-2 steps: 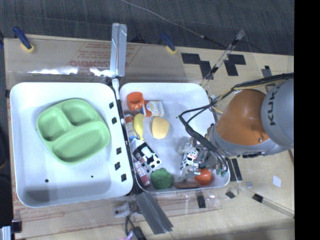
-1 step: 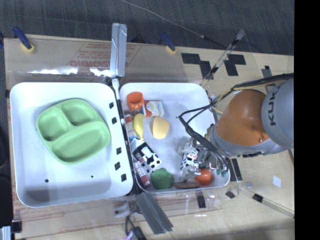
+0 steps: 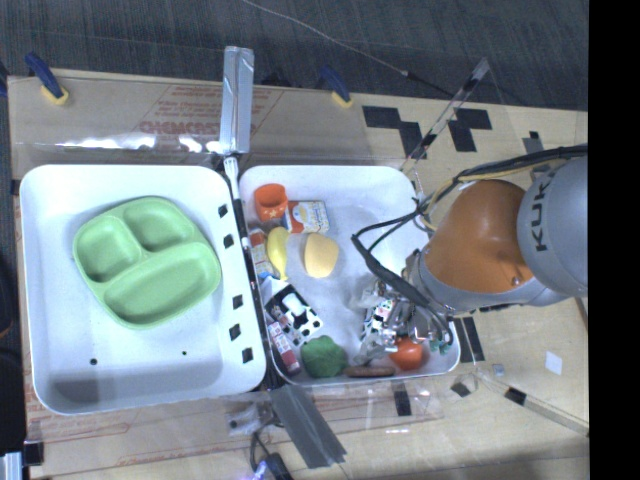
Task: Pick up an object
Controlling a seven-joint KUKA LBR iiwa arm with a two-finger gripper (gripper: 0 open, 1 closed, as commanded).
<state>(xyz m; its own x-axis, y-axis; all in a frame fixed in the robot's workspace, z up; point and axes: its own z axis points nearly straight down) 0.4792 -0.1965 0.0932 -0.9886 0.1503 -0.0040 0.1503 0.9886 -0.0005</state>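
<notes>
The right bin (image 3: 345, 183) holds several small objects: an orange cup (image 3: 270, 204), a small carton (image 3: 311, 215), a yellow banana (image 3: 276, 252), a pale yellow lemon-like piece (image 3: 321, 255), a black-and-white patterned item (image 3: 296, 317), a green round object (image 3: 323, 356) and a red tomato-like piece (image 3: 408, 353). My gripper (image 3: 385, 320) hangs low over the bin's front right part, just left of the red piece, under the arm's orange band (image 3: 478, 238). Nothing is visibly between it and the bin floor.
The left bin (image 3: 40, 268) carries a green divided tray (image 3: 148, 258). A brown stick-like item (image 3: 370, 372) lies along the right bin's front wall. Cables (image 3: 375, 258) loop from the arm over the bin's middle. A metal divider post (image 3: 237, 98) stands between the bins.
</notes>
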